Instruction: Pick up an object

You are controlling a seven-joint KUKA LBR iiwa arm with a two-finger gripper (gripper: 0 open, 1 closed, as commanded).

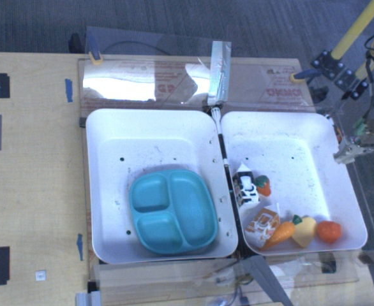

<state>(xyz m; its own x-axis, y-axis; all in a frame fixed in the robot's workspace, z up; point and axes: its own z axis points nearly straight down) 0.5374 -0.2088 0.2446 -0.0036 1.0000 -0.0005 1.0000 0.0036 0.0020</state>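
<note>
A: Item one, left bin [104, 171], centre-left of the frame. Contents?

B: One teal divided plate [172, 212], three compartments, lying flat in the lower part of the bin. Nothing on it.

A: Item two, right bin [314, 145], centre-right.

B: Five small objects, all clustered along the lower edge. A black-and-white packet [244, 189] against the left wall, with a small orange-and-green piece [263, 186] touching its right side. Below them, a clear-wrapped snack pack [261, 224]. Then a toy carrot [281, 233], a yellow pear-shaped toy [305, 230] and an orange tomato-like toy [329, 231], running left to right, each touching or just beside the next.

A: Arm and end effector?

B: Some dark and metal hardware stands at the upper right and right edge of the frame, outside the bin. Whether that is the gripper, and whether it is open or closed, cannot be told. Nothing is seen lifted.

A: Task status, then.

B: Judged not begun. Every candidate object rests on the bin floor. Approach, grasp and lift all remain.

A: Markings?

B: Reddish print on the transparent sheets [174, 81] behind the bins, upper middle; too faint and mirrored to read. Bold black marks on the packet, illegible. Blue tape tabs [68, 89] on the wooden bench [34, 171], left side.
</note>
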